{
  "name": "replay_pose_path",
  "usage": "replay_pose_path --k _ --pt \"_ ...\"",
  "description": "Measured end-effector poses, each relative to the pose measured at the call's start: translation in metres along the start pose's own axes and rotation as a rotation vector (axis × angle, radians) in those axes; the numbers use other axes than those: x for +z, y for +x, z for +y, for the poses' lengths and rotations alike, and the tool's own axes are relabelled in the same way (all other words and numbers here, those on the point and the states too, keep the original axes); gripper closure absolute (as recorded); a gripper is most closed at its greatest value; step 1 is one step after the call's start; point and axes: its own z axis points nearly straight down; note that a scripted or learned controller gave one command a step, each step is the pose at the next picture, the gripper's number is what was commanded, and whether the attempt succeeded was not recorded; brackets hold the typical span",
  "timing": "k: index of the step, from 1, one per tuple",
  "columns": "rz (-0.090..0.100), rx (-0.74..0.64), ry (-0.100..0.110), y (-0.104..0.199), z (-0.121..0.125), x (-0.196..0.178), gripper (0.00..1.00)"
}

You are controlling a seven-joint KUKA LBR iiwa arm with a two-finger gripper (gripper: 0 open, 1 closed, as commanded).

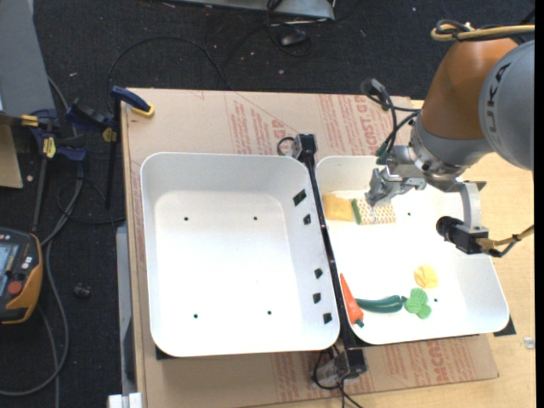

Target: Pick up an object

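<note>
Sponge-like yellow block (340, 207) under the tool, grasp not yet made.

Yellow block lies in the right bin (476, 270), near the bin's far left corner, close to the divider between the two bins; just beside it, on its right, is a small speckled piece (379, 215). The tool (380, 187) hangs directly over this speckled piece, and how wide it is set I cannot tell from this slanted view. No thing is seen between its tips, so I judge the step as the approach before a grasp. The next move, I think, calls for a straight descent and a closing on one piece only, not on both. Near the bin's front edge lie an orange carrot (351, 301), a dark green vegetable (380, 303), a light green piece (417, 303) and a small yellow piece (425, 276). The left bin (161, 228) is on the surface (255, 113) beside it.
</note>
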Motion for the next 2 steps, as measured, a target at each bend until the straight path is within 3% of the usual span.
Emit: replay_pose_path --k 2 --pt "0.000 0.001 0.000 0.104 0.021 -0.019 1.00"
